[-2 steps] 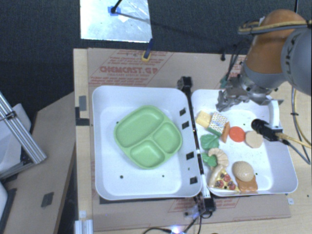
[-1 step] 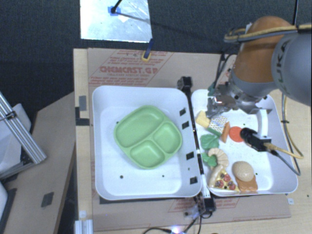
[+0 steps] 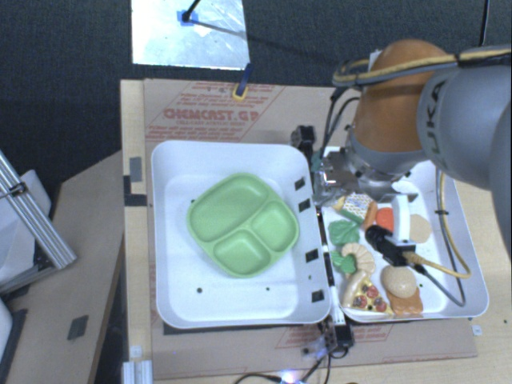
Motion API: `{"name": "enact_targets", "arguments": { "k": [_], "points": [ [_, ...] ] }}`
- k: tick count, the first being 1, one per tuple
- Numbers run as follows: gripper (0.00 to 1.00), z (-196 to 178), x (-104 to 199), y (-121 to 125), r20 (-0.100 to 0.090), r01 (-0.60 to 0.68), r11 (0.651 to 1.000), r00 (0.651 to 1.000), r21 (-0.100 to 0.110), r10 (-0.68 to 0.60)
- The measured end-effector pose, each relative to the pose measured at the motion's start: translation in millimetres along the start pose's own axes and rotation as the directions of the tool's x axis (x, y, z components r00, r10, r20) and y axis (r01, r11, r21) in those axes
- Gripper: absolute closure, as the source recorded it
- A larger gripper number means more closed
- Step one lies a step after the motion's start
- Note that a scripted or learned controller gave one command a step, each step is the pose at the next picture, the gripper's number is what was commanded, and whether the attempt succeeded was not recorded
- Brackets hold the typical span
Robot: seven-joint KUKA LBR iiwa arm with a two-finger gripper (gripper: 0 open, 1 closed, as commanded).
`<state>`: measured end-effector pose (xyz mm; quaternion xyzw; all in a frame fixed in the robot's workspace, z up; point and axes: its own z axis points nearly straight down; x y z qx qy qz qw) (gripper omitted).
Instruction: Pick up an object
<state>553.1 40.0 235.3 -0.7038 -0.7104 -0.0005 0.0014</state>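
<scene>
Two white bins (image 3: 172,238), one green plate (image 3: 242,224)

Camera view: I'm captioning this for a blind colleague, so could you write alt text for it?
A grey robot arm with an orange band reaches from the right over the right white bin, which holds a jumble of toy food, including a pizza slice and a green leaf. The left white bin holds a green divided plate.
</scene>
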Motion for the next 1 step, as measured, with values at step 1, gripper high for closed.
{"name": "enact_targets", "arguments": {
  "k": [1],
  "points": [
    [1.00, 19.9, 0.2, 4.3, 0.003, -0.007, 1.000, 1.000, 0.000, 0.007]
  ]
}}
